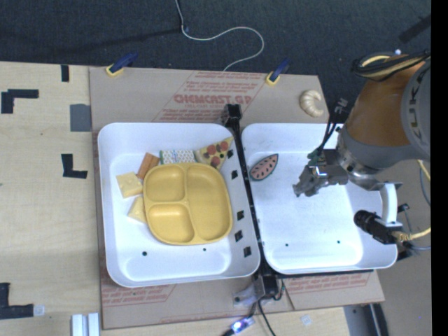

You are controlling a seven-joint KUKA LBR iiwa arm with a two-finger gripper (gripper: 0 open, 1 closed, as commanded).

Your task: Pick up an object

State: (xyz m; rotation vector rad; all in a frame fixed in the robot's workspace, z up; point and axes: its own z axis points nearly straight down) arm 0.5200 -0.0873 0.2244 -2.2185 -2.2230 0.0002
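Though small, watermelon slice shows seeds.

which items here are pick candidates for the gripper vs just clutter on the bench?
Pick candidates, in the bins:
- watermelon slice toy, right bin, nearest the gripper
- yellow divided plate, left bin
- small food pieces around the plate

Lying about, outside the bins:
- tan shell-like object on the cardboard
- two blue-yellow clamps
- white cable

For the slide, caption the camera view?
End effector over right bin near watermelon slice toy; yellow divided plate in left bin.
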